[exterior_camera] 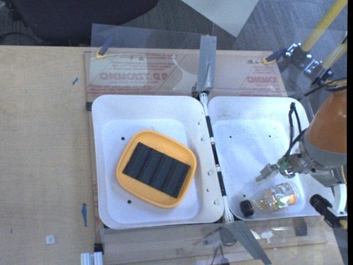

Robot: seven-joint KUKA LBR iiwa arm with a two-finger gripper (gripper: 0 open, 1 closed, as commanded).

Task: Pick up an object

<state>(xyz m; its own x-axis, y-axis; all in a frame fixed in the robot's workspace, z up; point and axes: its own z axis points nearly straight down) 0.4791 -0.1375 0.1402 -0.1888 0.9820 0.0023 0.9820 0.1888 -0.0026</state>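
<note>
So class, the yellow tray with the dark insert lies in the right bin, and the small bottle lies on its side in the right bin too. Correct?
Not quite. The camera view shows the yellow tray in the left bin; the small bottle does lie on its side in the right bin.

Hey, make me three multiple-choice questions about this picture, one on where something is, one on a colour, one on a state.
1. Where does the small clear plastic bottle with the black cap lie?
A. in the left white bin
B. in the right white bin, near its front edge
C. on the wooden bench

2. What colour is the rim of the shallow tray with the dark ribbed insert?
A. yellow-orange
B. blue
C. green

3. How is the bottle resting?
A. upright on its base
B. on its side
C. lifted clear of the bin

Answers:
1 B: it rests on the floor of the right white bin, close to the front wall, just below the gripper.
2 A: the rim around the dark insert is yellow-orange.
3 B: its length runs along the bin floor, cap pointing left.
</note>
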